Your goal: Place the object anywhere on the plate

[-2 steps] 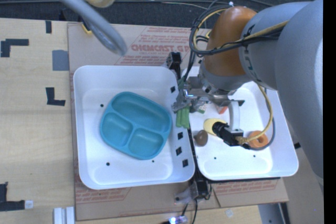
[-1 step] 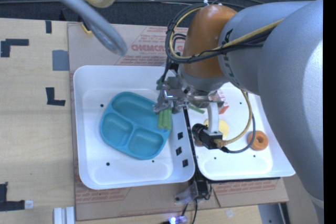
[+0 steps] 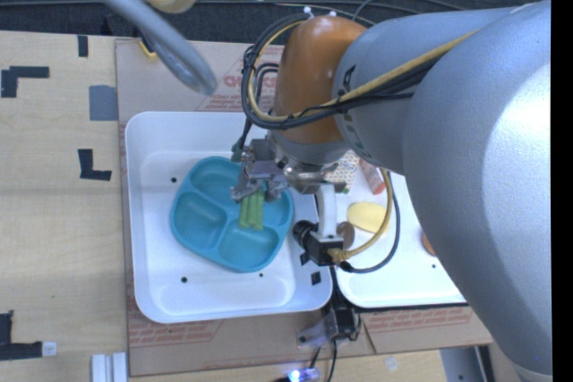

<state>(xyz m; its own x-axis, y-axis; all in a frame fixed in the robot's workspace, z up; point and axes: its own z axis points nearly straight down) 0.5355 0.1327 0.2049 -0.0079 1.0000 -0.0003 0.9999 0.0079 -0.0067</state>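
**Green object over the blue plate, arm covering the right bin**

At the bottom of the frame, the front rim of the left bin (image 3: 224, 310) runs pale and bare, with a dark cable clump just below it at the bin's lower right corner. Inside this bin lies the blue plate (image 3: 199, 212), divided into compartments, tilted toward the lower right. The green object (image 3: 252, 211) sits upright over the plate's right side, and the gripper (image 3: 255, 190) is pinched on its upper end; whether its lower end touches the plate is hard to tell.

To the right, the right bin (image 3: 394, 289) is mostly hidden by the grey arm (image 3: 466, 148), which fills the right half of the frame and is cut off by its edge. A yellow item (image 3: 365, 215) and a red-and-white scrap peek out beside the arm. Higher up, the orange band (image 3: 313, 67) sits above the wrist. At the upper left, a grey hose and a yellow loop are blurred.
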